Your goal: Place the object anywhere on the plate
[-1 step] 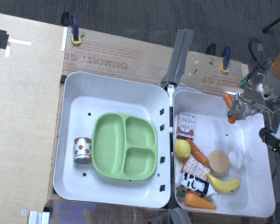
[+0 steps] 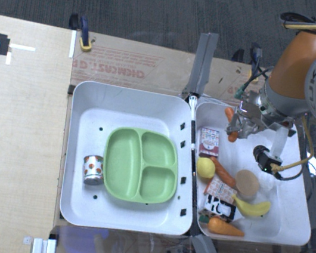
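Gripper (image 2: 239,126) at right bin's (image 2: 284,236) far-left corner; its body hides the fingers, can't tell open or closed. Small orange object (image 2: 228,113) touching it, half hidden. Green plate (image 2: 141,165) in left bin (image 2: 84,134), well apart.

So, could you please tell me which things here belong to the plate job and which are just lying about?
Job: green plate; gripper, over the right bin.

Lying about: can, lemon, banana, carrot, small carton.
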You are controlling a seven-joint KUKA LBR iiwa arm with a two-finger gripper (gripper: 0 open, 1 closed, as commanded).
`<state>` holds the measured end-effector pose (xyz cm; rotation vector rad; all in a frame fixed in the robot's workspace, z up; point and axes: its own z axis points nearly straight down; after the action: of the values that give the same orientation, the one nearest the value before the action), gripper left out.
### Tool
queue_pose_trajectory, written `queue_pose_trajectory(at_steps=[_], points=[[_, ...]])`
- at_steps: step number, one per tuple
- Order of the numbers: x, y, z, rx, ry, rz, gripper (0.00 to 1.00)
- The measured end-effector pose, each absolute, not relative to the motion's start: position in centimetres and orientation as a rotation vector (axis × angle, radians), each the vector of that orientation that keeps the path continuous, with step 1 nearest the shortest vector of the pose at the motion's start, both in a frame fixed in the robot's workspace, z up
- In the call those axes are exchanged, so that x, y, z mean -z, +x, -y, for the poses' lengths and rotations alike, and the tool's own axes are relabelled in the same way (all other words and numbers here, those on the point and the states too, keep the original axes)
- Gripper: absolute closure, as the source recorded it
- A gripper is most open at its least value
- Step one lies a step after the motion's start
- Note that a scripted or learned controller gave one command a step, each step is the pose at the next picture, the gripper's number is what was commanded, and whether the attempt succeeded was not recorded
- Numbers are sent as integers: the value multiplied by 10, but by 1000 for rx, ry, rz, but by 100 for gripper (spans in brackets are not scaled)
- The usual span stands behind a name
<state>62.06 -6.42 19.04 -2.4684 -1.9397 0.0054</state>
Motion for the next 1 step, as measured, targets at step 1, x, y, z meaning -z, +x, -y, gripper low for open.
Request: queue_pose_trajectory(at_steps=[1], points=[[-191,577,-3,-6,-2577,1793,100]])
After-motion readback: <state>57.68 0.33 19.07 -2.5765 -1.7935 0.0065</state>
